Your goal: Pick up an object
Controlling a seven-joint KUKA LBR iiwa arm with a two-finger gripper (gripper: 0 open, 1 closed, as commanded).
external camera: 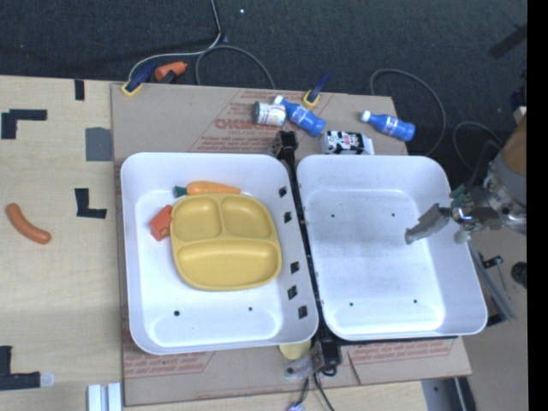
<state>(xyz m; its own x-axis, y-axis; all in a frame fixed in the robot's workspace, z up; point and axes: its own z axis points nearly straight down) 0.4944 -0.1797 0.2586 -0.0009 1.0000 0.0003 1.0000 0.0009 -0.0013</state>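
Observation:
The left bin (145,315) holds a yellow divided plate (227,240). An orange carrot (212,188) lies along the plate's far edge, and a red-orange piece (162,222) rests against its left side. My gripper (437,234) hangs over the right side of the right bin (385,315), far from those objects. Its fingers are spread open, one grey finger (424,225) slanting down to the left, with nothing between them.
Behind the bins lie a white can (270,112), two blue bottles (306,119) (390,126) and a black-and-white box (347,142). A sausage-shaped toy (27,223) lies on the bench at far left. An orange clamp (171,70) and cables sit at the back.

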